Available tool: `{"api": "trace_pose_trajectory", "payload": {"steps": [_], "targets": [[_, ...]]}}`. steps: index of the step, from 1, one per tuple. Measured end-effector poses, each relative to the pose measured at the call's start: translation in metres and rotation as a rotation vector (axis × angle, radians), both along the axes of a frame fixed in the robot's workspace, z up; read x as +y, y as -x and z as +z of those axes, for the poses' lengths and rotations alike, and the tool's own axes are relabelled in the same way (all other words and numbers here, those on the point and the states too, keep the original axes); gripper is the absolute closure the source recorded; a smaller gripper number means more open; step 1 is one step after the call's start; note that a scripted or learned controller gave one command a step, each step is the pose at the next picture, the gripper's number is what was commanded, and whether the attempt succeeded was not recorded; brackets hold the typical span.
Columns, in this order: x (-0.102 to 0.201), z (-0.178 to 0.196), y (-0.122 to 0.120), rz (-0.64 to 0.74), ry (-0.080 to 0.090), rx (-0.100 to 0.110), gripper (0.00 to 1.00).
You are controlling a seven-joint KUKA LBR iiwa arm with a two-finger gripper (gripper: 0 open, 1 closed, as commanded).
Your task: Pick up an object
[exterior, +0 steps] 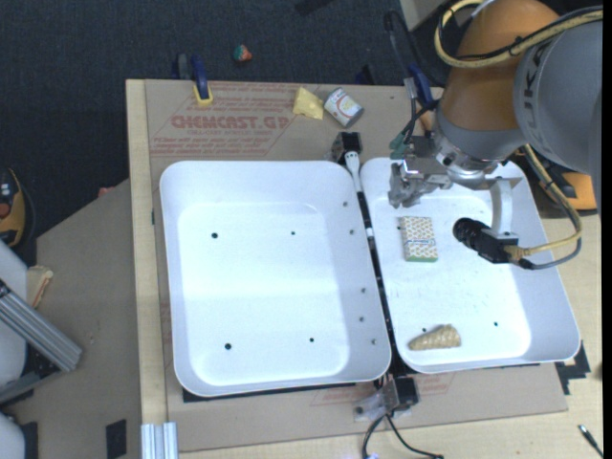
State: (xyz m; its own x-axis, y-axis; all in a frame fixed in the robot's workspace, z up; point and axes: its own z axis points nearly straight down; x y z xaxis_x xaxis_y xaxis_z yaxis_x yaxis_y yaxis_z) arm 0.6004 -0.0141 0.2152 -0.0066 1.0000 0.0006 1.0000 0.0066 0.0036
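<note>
the gripper [413,187] hangs over the right bin [521,304], toward its 11 o'clock corner. whether the claw is wide or narrow cannot be told. at 6 o'clock of the gripper, just beside it, a speckled packet [418,238] lies flat on the bin floor. a tan cone [436,338] lies by the bin's 7 o'clock edge, well apart from the packet. the left bin [258,285] sits at 9 o'clock, touching the right one. a marker [350,151] lies at 12 o'clock of their seam.
</note>
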Motion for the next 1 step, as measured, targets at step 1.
{"api": "trace_pose_trajectory", "payload": {"steps": [1], "targets": [[0.082,0.0891,-0.0261,0.003,-0.003,-0.009,1.0]]}}
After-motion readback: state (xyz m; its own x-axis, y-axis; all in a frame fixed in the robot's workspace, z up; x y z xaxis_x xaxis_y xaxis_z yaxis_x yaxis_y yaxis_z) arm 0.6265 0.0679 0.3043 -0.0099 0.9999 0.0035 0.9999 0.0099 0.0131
